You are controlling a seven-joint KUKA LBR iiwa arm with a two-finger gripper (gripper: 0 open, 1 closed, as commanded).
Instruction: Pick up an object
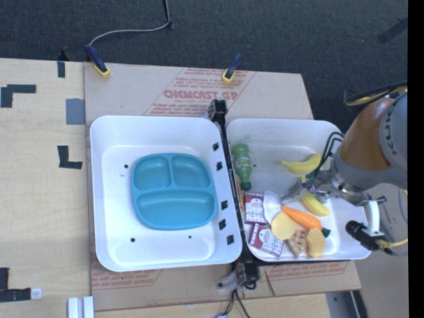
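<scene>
Gripper (299, 192) low in right bin (278, 128), among bananas (301, 165), grip state unclear, arm hiding bin's edge

Grey metal hand (296, 192) down in the white right bin (278, 130), with a yellow banana (302, 165) just above it and an orange carrot (301, 217) just below. Left of the hand sits a green bottle (241, 163), red-and-white packets (255, 209) below that. Further left, a light blue divided plate (175, 191) in the other white bin (106, 197), on a brown cardboard sheet (199, 91) with red lettering.

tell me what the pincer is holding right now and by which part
It cannot be told. The pincer sits low in the right bin, between two bananas, but no object visibly sits in its grip.
</scene>
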